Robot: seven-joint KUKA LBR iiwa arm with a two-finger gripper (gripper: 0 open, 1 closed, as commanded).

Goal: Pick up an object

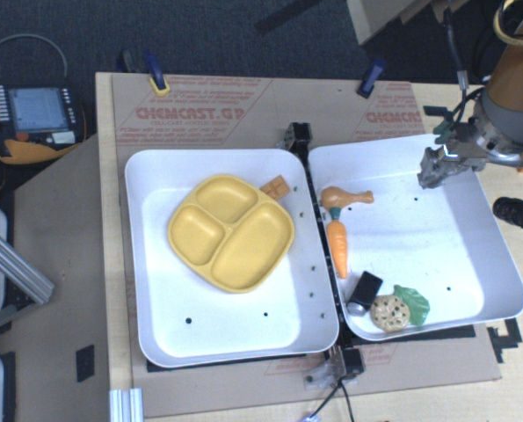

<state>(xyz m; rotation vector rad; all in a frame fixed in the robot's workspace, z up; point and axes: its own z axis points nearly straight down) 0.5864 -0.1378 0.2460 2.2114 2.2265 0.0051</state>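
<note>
clearly the end effector hangs over the far part of the right bin, well apart from the carrot; whether it is released or clenched i cannot tell. the carrot lies near the bin's left wall, just beside the drumstick. i think it is best to come down centred over the carrot, crossing its long axis.

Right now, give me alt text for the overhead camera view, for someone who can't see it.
A grey robot arm's gripper hangs over the right white bin, which holds a toy drumstick, carrot, black block, cookie and green leaf. The left bin holds a yellow divided plate.
</note>
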